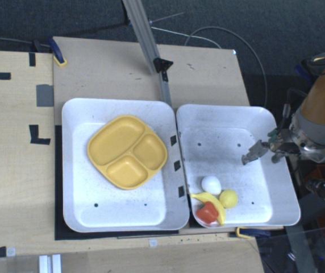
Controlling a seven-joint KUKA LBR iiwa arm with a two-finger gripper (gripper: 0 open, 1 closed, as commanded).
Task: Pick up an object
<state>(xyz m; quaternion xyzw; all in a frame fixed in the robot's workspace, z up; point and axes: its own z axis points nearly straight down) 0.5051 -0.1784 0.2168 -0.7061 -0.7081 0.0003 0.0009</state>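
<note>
Fruit cluster sits at the front of the right bin, nearest the camera: a red piece against the front wall, a banana curving over it, a lemon touching the banana's right end, and a white egg just behind them. All four lie loose on the bin floor — none held.

Left bin holds a yellow tray with three compartments, lying flat and turned at an angle, near the bin's middle.

Claw hangs over the right side of the right bin, near its right wall, well apart from the fruit. Two fingers are spread, pointing left and down; nothing between them.

Arm enters from the right, orange band visible above the wrist. Both bins rest on a wooden table.
</note>
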